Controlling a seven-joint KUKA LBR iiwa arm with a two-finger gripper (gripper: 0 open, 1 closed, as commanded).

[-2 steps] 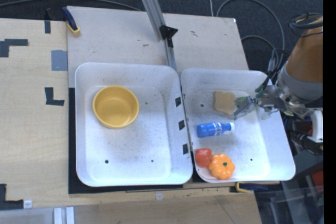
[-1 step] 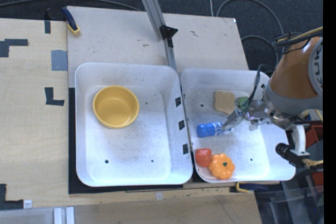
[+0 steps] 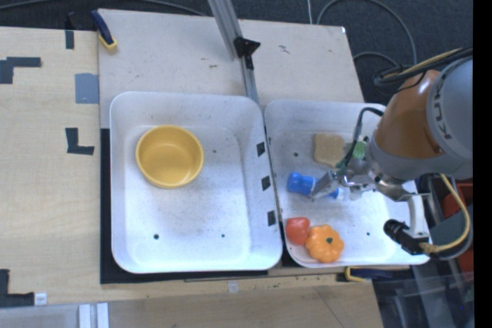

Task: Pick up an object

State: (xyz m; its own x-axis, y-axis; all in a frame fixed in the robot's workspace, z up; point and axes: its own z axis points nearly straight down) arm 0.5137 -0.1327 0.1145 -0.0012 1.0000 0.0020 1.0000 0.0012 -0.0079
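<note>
The right bin (image 3: 307,119) holds a tan sponge-like block (image 3: 328,149), a blue object (image 3: 300,183), a red tomato-like piece (image 3: 297,228) and an orange pumpkin-like piece (image 3: 325,243). My gripper (image 3: 329,187) is low in this bin, just right of the blue object and below the tan block. Its metal fingers (image 3: 321,188) point left toward the blue object and seem to touch its right end. A yellow bowl (image 3: 170,156) sits in the left bin (image 3: 184,242).
A grey metal pole (image 3: 223,0) slants in from the top toward the divide between the bins. Cables (image 3: 338,8) lie on the dark floor at the back. A blue and yellow tool (image 3: 103,30) rests on the bench at the far left.
</note>
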